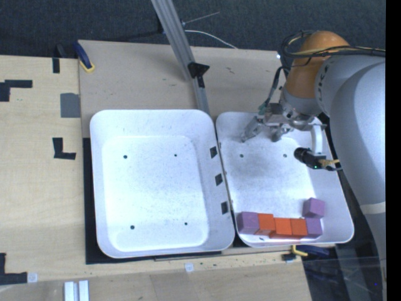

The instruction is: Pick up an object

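Wooden bench (37, 187), white bins (153, 121) (side by side)

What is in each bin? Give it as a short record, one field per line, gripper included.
left bin: white, no blocks seen in it
right bin: white, blocks at its near edge
purple blocks: three, one at the row's left end, two at its right
orange blocks: in the row between the purple ones
gripper: over the right bin's far end, away from the blocks, nothing seen between its fingers
arm: comes in from the right
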Robot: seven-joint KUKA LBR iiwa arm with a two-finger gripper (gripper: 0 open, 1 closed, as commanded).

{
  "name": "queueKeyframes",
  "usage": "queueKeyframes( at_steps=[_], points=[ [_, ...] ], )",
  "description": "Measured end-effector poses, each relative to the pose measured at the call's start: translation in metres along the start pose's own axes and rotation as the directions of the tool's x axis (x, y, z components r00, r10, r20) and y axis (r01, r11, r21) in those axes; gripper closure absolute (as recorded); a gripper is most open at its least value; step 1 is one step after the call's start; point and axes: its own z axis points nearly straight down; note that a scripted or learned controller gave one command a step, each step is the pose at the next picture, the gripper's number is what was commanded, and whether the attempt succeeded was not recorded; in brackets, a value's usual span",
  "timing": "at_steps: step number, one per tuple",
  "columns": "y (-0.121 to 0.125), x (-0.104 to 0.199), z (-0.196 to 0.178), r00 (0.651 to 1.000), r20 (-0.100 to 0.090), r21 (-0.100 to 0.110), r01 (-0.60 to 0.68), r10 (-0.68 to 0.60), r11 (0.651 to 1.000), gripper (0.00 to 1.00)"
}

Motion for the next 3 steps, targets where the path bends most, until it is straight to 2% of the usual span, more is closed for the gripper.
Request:
queueKeyframes(
  at_steps=[1, 2, 3],
  points=[
    [0.002, 0.002, -0.015, 1.000, 0.001, -0.006, 0.003, -0.003, 1.000, 1.00],
    [-0.064, 0.018, -0.003, 1.000, -0.001, -0.005, 0.000, 0.000, 1.000, 1.00],
    [-0.062, 0.018, -0.004, 1.000, -0.001, -0.011, 0.002, -0.002, 1.000, 0.00]
  ],
)
